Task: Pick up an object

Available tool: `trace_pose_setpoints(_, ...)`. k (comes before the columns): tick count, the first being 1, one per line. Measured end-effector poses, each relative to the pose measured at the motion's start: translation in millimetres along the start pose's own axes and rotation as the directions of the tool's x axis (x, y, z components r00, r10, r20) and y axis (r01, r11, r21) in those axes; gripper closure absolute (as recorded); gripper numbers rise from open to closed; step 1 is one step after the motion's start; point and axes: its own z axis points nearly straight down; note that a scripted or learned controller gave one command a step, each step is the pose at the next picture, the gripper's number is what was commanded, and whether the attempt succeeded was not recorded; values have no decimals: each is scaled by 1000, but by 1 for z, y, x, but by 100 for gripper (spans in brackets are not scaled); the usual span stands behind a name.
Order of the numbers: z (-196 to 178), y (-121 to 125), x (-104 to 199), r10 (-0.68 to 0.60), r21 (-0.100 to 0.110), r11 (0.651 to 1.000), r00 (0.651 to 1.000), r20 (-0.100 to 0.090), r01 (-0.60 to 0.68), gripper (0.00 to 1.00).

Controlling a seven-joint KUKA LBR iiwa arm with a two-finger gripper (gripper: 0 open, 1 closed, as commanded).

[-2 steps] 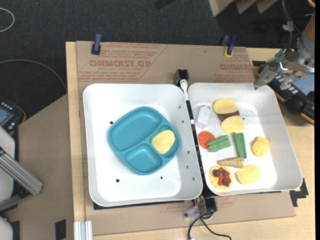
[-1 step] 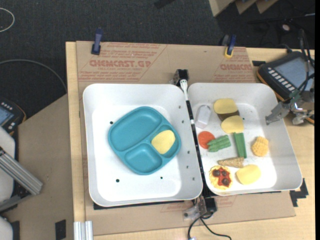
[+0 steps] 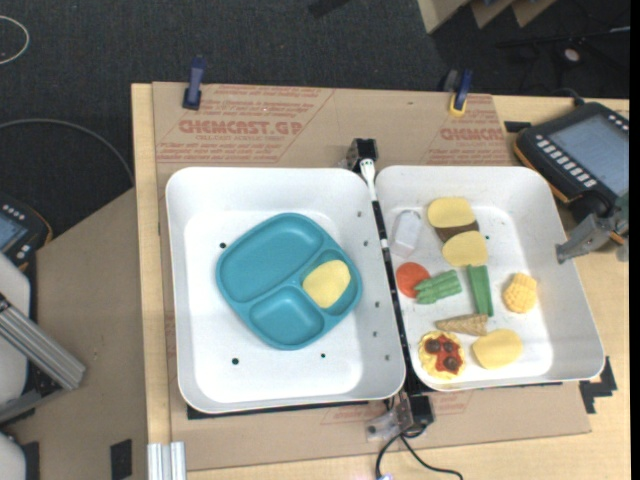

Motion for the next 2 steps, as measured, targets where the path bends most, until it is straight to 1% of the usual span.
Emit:
trace_pose_setpoints(1,-6,3,-1,-1,1,1000,1000,2,1,100)
trace_pose_setpoints(2,187,-3,-22,3,21,1000,1000,-7,-3,100)
